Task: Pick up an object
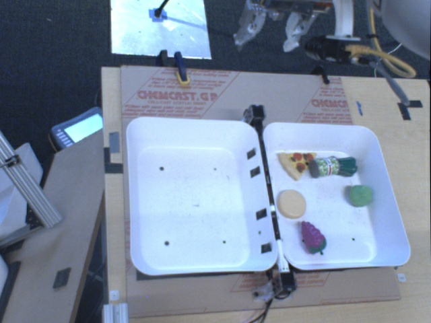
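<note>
The right bin (387, 180) holds several toys: a pizza slice (295, 163), a small green-capped bottle (333, 167) lying on its side, a green lump (360, 195), a tan round cookie (292, 204) and a purple grape bunch (312, 237). My gripper (271, 33) hangs high above the bench's far edge, well behind the bins. Its two pale fingers (246, 27) stand spread apart with nothing between them.
The left bin (192, 197) sits beside the right one, joined by a black clip strip (264, 187). Yellow and black cables (377, 52) trail near the wrist. A shiny metal plate (160, 17) lies at the back left, and a tablet (79, 129) at the left.
</note>
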Robot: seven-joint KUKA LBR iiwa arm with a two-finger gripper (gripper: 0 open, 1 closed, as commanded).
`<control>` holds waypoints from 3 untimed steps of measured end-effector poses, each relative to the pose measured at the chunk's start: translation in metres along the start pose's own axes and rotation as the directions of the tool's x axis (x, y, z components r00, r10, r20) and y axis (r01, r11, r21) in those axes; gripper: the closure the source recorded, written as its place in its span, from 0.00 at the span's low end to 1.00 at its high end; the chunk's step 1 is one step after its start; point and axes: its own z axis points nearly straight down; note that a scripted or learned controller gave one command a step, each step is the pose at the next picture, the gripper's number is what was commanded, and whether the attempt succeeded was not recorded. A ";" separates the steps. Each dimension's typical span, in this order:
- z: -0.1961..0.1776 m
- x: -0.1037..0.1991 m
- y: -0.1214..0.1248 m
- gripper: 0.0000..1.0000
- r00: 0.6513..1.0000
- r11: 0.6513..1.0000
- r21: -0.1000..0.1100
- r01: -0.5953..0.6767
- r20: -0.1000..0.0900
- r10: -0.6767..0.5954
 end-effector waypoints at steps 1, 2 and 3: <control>-0.015 -0.007 0.001 1.00 1.000 1.000 -0.008 -0.007 0.003 0.007; -0.001 0.104 -0.035 1.00 1.000 1.000 -0.002 0.002 -0.001 -0.002; 0.230 0.088 -0.097 1.00 1.000 1.000 0.015 -0.014 0.009 0.014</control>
